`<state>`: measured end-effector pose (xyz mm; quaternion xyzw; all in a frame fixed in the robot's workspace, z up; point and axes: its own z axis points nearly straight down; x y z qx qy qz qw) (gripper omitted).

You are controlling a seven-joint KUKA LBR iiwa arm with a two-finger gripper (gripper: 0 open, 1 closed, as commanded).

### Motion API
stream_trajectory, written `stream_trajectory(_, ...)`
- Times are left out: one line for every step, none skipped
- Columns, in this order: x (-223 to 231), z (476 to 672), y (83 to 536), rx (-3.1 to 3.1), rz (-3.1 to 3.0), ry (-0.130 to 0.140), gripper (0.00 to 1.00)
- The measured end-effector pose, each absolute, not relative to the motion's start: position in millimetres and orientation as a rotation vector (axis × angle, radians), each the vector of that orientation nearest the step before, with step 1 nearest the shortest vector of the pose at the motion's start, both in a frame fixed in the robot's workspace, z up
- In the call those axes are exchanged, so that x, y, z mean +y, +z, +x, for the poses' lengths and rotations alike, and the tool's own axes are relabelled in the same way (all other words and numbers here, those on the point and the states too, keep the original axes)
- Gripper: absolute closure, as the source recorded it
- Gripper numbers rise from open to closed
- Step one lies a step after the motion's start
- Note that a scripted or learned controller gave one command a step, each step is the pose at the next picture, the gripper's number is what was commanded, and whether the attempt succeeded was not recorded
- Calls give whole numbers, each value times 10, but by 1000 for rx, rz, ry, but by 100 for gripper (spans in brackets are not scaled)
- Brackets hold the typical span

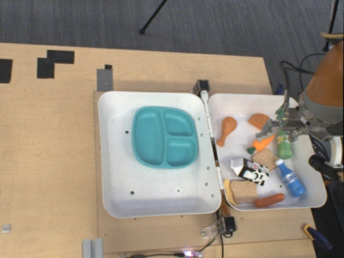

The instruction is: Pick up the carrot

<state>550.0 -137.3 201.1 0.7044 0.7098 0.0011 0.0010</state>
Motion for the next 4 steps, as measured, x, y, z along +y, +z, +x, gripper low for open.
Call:
stream_trajectory(-1315,5560,901,1515,2746,13,0)
stream_trajectory(-1321,5586,1026,1519,2736,17,100)
stream_trajectory(-1321,5580,1019,1519,2737,15,0)
stream_trajectory(-1497,6106,917,1158,2919,13,0)
